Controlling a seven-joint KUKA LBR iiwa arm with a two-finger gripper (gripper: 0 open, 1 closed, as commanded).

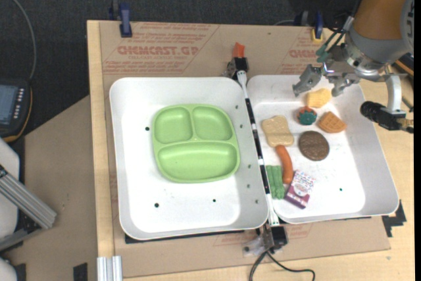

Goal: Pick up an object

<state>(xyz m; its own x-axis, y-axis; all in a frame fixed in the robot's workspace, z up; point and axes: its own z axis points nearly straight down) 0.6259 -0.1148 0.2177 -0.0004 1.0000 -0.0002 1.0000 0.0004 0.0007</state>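
Observation:
My gripper (324, 85) hangs open over the far end of the right bin (368, 197), its two grey fingers spread with nothing between them. Just below it lies a yellow cheese wedge (319, 98). Nearby in that bin are a teal round piece (306, 117), an orange waffle (331, 122), a slice of toast (277, 130), a brown round patty (314, 145), a carrot (285, 163), a green bean pod (274, 181) and a purple-and-white packet (300, 189).
The left bin (131, 194) holds a green three-compartment plate (195, 141). A black clamp with an orange tip (238, 61) stands at the far end of the ridge between the bins. A black fitting (380, 115) juts in at the right bin's right rim.

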